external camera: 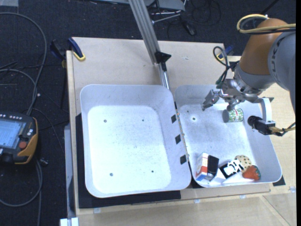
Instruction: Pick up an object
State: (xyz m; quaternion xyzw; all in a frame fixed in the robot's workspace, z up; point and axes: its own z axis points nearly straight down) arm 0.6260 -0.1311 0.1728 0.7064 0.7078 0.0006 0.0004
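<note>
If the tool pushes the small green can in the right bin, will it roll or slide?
The can looks to be lying on its side on the bin floor, so it would probably roll if pushed across its axis. It looks small and likely light. Its round wall may slip out of a two-finger pinch.

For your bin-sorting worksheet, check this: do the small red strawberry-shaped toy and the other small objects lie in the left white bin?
No, the small red strawberry-shaped toy and the objects beside it lie in the right white bin, along its near edge.
</note>
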